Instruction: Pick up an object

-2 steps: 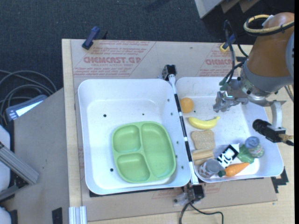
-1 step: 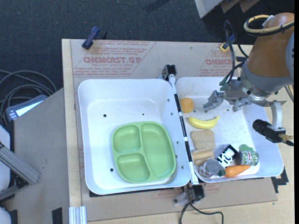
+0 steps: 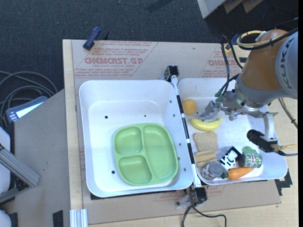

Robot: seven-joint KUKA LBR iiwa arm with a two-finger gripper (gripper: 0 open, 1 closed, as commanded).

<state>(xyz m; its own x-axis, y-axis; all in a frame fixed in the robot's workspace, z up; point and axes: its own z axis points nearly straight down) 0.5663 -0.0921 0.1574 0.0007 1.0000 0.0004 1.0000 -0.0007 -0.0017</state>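
Banana is lying near the left wall of the right bin, just below an orange and above a bread slice. Gripper is hovering directly over the banana, its fingers slightly parted and holding nothing. Green tray is sitting in the left bin.

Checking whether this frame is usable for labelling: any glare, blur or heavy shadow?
Camera view: even, soft light, no hard shadows; the white bins look bright but not blown out; the gripper above the banana looks slightly soft; the small items by the carrot are hard to make out.
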